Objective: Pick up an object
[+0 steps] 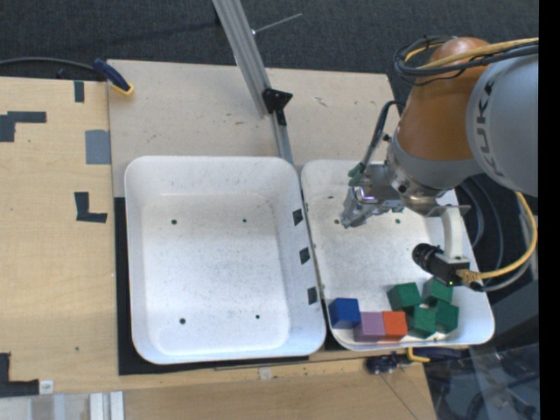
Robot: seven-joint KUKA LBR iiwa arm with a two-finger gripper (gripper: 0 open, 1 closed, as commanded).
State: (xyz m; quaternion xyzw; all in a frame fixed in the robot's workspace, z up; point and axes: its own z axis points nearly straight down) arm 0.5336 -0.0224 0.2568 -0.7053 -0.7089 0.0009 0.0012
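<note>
- End effector (pixel 357 210) hangs over the upper part of the right bin (pixel 350 261), above bare white floor, and I cannot tell how it is set, apart or together; nothing can be seen in its grasp.
- That spot looks like a staging position: the grey arm (pixel 490 121) reaches in from the right, its orange band (pixel 437 103) sitting over the bin's far corner, and the tool is well apart from anything it could take.
- All the candidates are crowded into the near corner of the right bin: a blue block (pixel 345 311), a purple block (pixel 373 325) and an orange block (pixel 395 324) in a tight row along the rim, touching or nearly so.
- Just right of them, green blocks (pixel 424 309) are heaped together, one leaning on another, pressed toward the wall.
- My read: the blue block is the easiest pick, since its left side is free; the green heap offers little room beside the wall.
- Left bin (pixel 214 261) sits alongside on the worktop (pixel 52 234).
- Judging from this, the pick has not begun; a move down toward the near corner comes next.
</note>
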